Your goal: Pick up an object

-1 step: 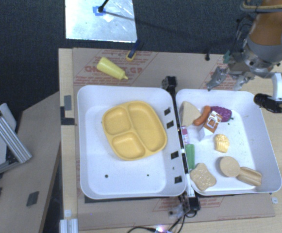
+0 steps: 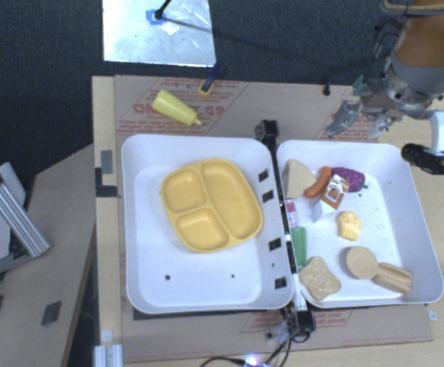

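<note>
Arm (image 2: 428, 29) reaches in from upper right, wrist angled down-left, gripper (image 2: 357, 119) hanging low.

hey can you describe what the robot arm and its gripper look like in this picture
The arm has an orange-tan band above a grey wrist section, with a dark cable looping along its edge. The gripper is grey metal, small and angular. A white bracket with a black cylindrical part sticks out below the wrist.
</note>
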Robot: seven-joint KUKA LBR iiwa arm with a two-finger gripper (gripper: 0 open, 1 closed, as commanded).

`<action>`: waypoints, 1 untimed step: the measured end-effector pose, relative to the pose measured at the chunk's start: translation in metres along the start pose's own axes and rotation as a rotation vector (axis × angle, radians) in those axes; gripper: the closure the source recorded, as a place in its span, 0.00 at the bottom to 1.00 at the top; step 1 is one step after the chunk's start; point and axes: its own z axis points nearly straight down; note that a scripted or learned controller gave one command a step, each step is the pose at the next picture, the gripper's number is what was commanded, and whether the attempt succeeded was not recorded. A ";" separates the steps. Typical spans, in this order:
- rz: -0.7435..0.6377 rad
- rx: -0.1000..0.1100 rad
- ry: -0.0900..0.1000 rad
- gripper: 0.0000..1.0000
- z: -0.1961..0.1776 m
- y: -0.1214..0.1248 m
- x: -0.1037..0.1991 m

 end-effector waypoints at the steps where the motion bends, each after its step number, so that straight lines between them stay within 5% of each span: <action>1: -0.002 0.005 0.001 0.00 0.061 0.002 0.006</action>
